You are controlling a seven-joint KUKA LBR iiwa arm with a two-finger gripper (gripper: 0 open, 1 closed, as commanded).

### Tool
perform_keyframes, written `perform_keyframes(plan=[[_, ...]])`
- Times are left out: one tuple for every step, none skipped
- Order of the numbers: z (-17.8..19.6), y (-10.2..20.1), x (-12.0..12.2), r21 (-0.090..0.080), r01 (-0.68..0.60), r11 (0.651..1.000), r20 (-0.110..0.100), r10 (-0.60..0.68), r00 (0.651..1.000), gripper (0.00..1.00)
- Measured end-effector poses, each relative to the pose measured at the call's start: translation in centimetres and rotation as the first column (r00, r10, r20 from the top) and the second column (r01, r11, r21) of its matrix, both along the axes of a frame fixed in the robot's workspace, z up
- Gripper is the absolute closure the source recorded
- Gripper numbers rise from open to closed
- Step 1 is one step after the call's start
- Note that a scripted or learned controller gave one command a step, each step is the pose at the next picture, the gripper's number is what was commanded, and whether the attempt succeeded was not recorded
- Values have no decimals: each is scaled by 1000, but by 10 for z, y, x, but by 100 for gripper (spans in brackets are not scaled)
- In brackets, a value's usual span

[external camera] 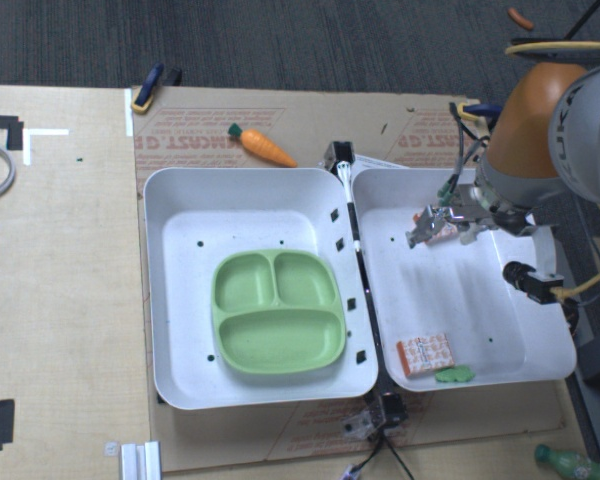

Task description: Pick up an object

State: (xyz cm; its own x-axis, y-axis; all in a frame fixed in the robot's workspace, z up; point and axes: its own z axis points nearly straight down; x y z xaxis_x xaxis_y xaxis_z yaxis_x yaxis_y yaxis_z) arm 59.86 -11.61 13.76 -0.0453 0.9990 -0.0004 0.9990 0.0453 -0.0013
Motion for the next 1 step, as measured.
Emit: perform_keyframes(plan=[[-45, -49, 60, -2, -85, 996, 3, 85, 996, 0]])
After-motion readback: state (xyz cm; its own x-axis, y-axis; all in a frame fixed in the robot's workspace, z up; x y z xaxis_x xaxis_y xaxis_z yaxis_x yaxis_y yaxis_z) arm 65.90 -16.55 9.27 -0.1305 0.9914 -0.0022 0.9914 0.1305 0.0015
